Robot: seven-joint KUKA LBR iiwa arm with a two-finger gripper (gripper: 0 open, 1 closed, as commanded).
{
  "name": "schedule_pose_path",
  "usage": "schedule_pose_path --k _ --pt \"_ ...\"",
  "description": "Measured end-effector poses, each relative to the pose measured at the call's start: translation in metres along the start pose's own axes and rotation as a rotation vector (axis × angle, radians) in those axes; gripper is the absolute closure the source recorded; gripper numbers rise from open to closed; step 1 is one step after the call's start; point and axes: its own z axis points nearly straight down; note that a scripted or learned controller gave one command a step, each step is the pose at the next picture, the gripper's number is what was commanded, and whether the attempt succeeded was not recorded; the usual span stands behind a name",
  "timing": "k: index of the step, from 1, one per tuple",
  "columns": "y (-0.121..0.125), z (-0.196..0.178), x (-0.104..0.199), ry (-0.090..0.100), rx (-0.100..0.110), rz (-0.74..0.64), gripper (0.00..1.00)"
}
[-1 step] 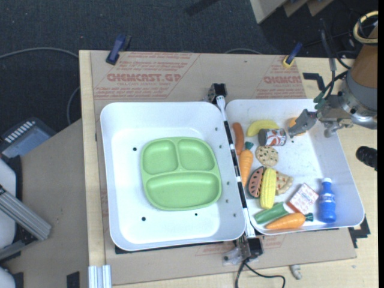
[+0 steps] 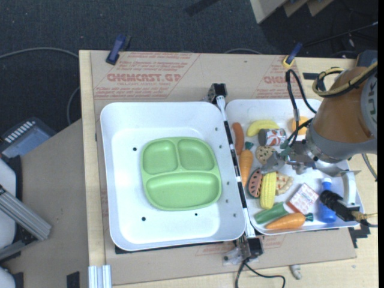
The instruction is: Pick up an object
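Hand [image 2: 287, 159] low over toy food [image 2: 268, 185], right bin [image 2: 252, 108].

1. Both bins, the left bin [image 2: 114, 161] and the right bin [image 2: 249, 108], are plain white.
2. The divided plate [image 2: 180, 174] is pale green.
3. The worktop [image 2: 180, 77] is tan with red lettering.
4. The banana [image 2: 262, 126] and the corn cob [image 2: 268, 186] are yellow.
5. The carrot [image 2: 287, 222] is orange with a green top.
6. The watermelon slice [image 2: 255, 183] is red with dark seeds.
7. The arm [image 2: 339, 116] is grey with an orange band.

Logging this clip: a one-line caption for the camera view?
Arm over right bin of toy food; green tray in left bin.
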Motion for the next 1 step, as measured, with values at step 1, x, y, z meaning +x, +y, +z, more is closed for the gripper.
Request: schedule_pose_path --k 1 --pt "-0.0071 0.0508 -0.0064 -0.001 -0.007 0.000 0.00"
